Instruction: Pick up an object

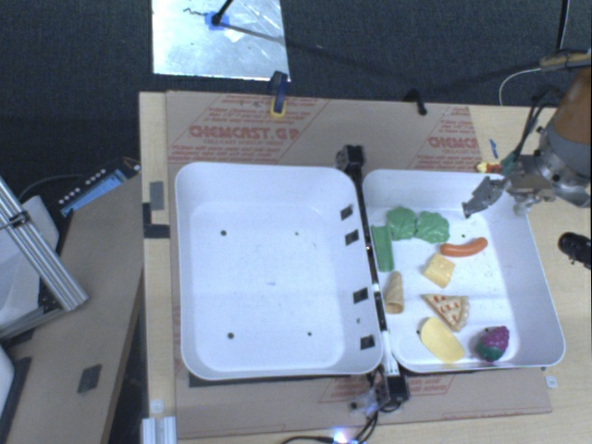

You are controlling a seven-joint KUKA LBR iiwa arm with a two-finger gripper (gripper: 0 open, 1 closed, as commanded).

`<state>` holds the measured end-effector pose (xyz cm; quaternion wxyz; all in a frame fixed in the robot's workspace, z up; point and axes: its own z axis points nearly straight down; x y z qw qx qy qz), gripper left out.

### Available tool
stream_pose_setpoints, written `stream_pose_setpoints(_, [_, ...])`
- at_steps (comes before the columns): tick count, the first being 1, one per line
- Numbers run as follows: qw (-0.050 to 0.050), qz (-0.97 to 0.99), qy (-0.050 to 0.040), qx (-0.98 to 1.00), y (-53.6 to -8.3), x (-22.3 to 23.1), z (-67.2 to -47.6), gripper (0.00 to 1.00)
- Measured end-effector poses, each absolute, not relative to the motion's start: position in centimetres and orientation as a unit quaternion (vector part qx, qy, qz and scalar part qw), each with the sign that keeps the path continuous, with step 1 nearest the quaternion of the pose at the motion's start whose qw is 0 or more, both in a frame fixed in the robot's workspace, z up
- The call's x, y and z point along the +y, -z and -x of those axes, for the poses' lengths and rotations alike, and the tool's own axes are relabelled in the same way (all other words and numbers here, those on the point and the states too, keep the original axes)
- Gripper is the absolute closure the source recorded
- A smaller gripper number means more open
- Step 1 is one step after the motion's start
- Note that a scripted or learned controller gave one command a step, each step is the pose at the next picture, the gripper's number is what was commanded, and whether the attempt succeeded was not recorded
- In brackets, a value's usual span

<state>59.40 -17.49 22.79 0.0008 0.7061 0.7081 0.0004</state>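
The right bin point(532, 266) holds several toy foods: a green leafy piece point(416, 225), an orange-red sausage point(463, 246), a yellow cheese block point(438, 270), a pizza slice point(448, 310), a yellow lemon shape point(441, 339), a purple-and-green piece point(493, 342), a tan roll point(394, 291) and a green stick point(382, 247). My gripper point(499, 195) hovers over the bin's far right part, above and to the right of the sausage, with nothing visible between its fingers.
The left bin point(199, 202) lies beside the right one, joined by a black hinge strip point(365, 248). A cardboard sheet point(250, 123) lies under both bins. A foil square point(217, 26) sits behind, and a metal frame point(37, 257) stands at the left.
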Motion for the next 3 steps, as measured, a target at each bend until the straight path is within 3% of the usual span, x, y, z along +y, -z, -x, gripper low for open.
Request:
stream_pose_setpoints(1, [-0.004,-0.704,0.0014,0.71,-8.9,-12.9,-61.5,0.0])
stream_pose_setpoints(2, [0.003,-0.704,-0.0024,0.71,-8.5,-9.0,-66.7,0.0])
stream_pose_setpoints(3, [0.001,-0.706,-0.0014,0.709,-11.2,-8.9,-66.2,0.0])
